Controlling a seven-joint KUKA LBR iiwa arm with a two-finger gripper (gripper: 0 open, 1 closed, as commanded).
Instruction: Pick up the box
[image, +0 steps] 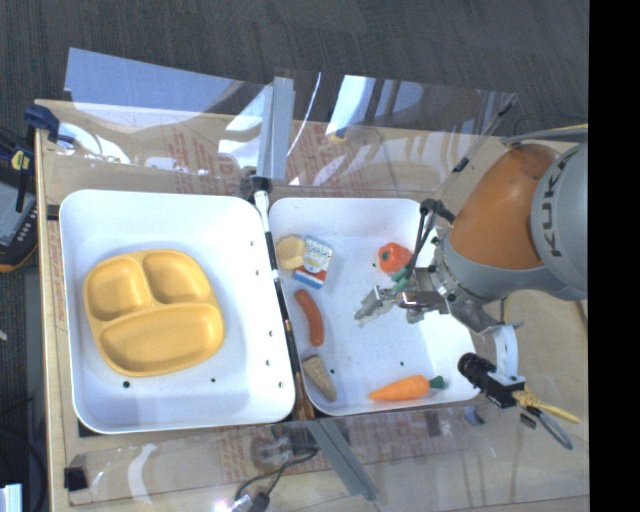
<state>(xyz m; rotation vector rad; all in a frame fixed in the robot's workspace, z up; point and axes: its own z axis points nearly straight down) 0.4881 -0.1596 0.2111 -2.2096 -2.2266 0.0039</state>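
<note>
The gripper (368, 308) hangs over the right bin (345, 215) with fingers spread, gripping nothing. The small box (316, 260) lies near the bin's left wall, touching a bread roll (290, 252). A tomato (393, 257) sits half hidden behind the arm's cables.

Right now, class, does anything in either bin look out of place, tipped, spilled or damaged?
Nothing stands out. The yellow divided plate sits flat in the left bin. In the right bin, the box, sausage, carrot and tomato lie loose and intact. The claw hovers over bare floor.
</note>
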